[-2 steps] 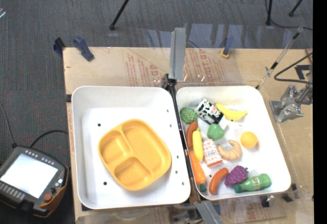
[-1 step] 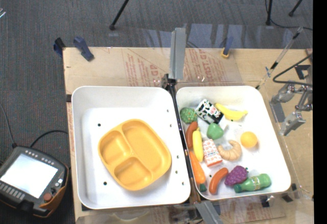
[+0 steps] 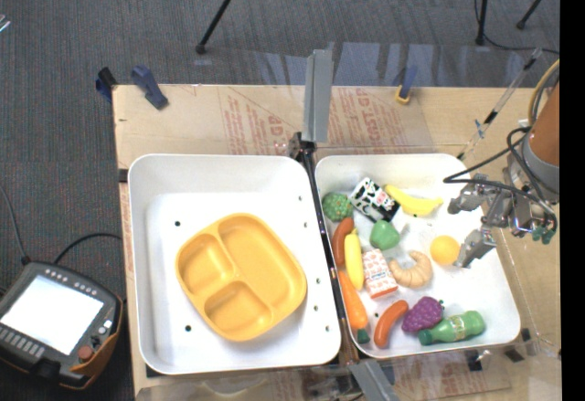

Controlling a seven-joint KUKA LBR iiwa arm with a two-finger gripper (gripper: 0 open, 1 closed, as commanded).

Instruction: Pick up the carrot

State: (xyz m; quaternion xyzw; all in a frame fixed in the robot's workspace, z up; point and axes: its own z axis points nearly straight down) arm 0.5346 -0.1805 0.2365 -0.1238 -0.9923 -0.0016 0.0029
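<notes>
The two-finger metal pincer (image 3: 473,224) hangs open and empty over the right white bin (image 3: 508,294), with the long orange plastic carrot (image 3: 353,300) well apart to its lower left.

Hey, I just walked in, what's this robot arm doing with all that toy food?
The arm reaches in from the right, and its tool hovers over the right bin's right side, near a small orange ball. It holds nothing. Its target, the carrot, lies untouched along that bin's left edge, among toy food such as a banana, a croissant and purple grapes. The left bin holds a yellow divided plate.
</notes>
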